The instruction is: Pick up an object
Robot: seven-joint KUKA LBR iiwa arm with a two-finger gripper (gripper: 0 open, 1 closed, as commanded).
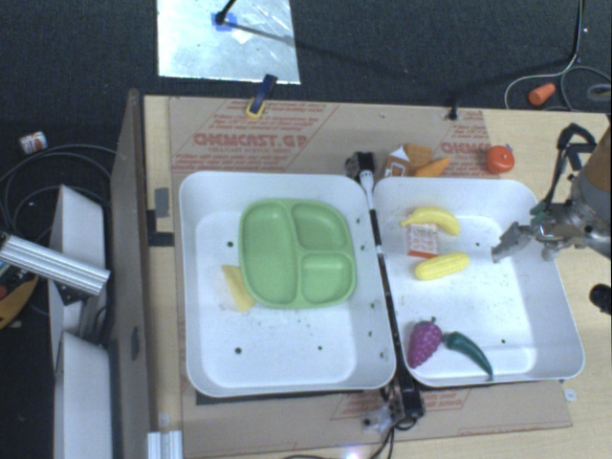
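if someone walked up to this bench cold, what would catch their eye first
Probably the green divided plate in the middle of the left bin, with a yellow piece lying at its left edge. Next, the toy food in the right bin: a banana and a corn cob near the top, purple grapes and a green pepper near the front. The gripper hangs over that bin's right side.

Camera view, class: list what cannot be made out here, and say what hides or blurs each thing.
- Gripper: small and blurred over the right bin; its state is unreadable.
- Arm: cut off by the right edge.
- Yellow piece in the left bin: partly tucked under the green plate.
- Small carton: label too small to read, partly covered by the banana.
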